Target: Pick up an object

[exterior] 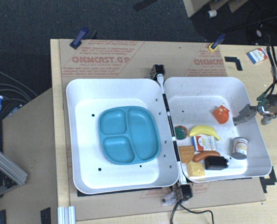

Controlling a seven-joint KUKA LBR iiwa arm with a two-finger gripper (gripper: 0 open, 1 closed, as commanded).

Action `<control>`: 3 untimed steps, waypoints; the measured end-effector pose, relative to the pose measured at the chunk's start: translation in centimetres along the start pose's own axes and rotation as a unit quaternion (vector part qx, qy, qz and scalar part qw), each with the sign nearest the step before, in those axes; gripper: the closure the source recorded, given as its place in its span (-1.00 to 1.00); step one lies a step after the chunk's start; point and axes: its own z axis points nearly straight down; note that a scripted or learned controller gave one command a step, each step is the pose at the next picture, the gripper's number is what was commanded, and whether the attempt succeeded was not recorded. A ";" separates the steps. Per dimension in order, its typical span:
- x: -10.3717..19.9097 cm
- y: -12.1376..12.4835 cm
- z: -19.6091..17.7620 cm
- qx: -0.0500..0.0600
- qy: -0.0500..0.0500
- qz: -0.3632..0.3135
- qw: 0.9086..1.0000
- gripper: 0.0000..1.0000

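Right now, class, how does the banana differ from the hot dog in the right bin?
The banana is yellow; the hot dog is reddish brown. The banana curves in an arc; the hot dog is nearly straight. The banana lies nearer the bin's middle; the hot dog lies nearer its front edge, touching a black block. Both are long, lie flat in the right bin.

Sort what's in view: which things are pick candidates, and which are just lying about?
Job:
hand
right bin: orange toy, banana, can, hot dog, cracker, green ball

Lying about:
blue divided plate in left bin
blue clamp
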 end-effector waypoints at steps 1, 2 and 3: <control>-0.7 2.4 15.0 -0.001 0.000 0.000 1.000 -1.00; 1.0 7.5 16.2 0.000 0.000 -0.001 1.000 -1.00; 0.9 7.5 15.2 -0.001 0.000 -0.001 1.000 1.00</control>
